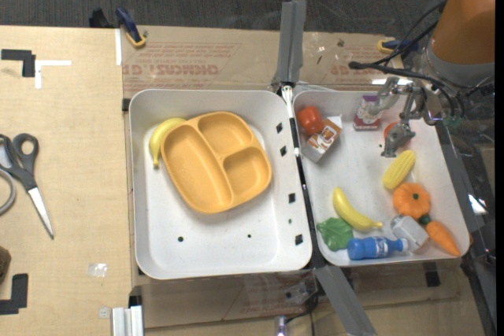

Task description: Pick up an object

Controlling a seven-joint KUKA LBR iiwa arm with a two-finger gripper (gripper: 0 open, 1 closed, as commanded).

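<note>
Along the near wall of the right bin [453,169] lie a blue bottle [376,248], a green leafy toy [335,233], a small grey-white piece [409,230] and a carrot [443,238], the carrot in the near right corner. Just beyond them, a banana [352,210] rests near the bin's middle, and an orange pumpkin [412,200] sits to its right, with a corn cob [399,168] just beyond the pumpkin. In the left bin [150,248], a yellow three-compartment tray [215,160] lies tilted, and a second banana [161,137] curves along its far left edge, partly covered by it. Farther back in the right bin, a small carton [322,141] and a red tomato-like item [309,119] sit near the left wall, touching or nearly so. The end effector [395,139] hangs over the far right part of this bin, just beyond the corn cob; its finger spacing cannot be determined from this angle, though a reddish patch shows at its tip. A small pouch with a purple base [367,112] stands at the far wall. On the counter [63,169] to the left lie scissors [30,179].
</note>
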